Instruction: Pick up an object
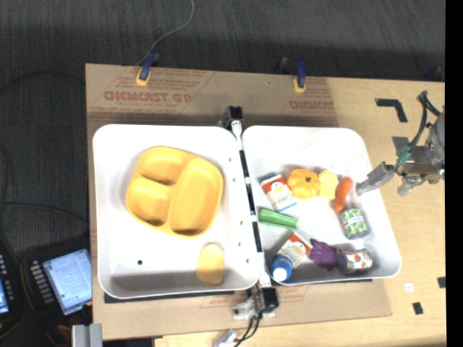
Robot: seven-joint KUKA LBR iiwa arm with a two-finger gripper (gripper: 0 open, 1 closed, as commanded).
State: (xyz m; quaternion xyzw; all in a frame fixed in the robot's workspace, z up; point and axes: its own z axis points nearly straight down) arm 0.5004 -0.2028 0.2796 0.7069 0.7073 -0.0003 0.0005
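**A:** Jaws first: what do they have?

**B:** Hard to say. The gripper (418,170) sits at the right edge of the worktop (405,280), outside the right bin (376,157), and it is too small and cluttered for me to tell how the jaws stand. Nothing I can see sits between them. A grey finger-like part reaches towards the bin's right rim.

**A:** Then walk me across, left to right.

**B:** The left bin (108,194) holds a large yellow three-compartment tray (173,189), turned over by the look of it, and a small yellow block (210,262) near the front wall. In the right bin: a blue-capped bottle (281,270) at the front, a red-and-white carton (278,192), a green stick-like piece (277,219), a second small carton (295,249), a toy pumpkin (304,183), a purple toy (323,253), a pale yellow piece (328,185), an orange-red carrot-like toy (343,191), a green-patterned can (354,223) and a red-labelled can (355,260).

**A:** So which step is this?

**B:** I'd judge the approach; no object is lifted. The carrot-like toy and the green-patterned can lie nearest the gripper.

**A:** And the next move?

**B:** Probably crossing the rim, lowering over one item with the jaws apart, and avoiding neighbours, since the pieces lie close together.
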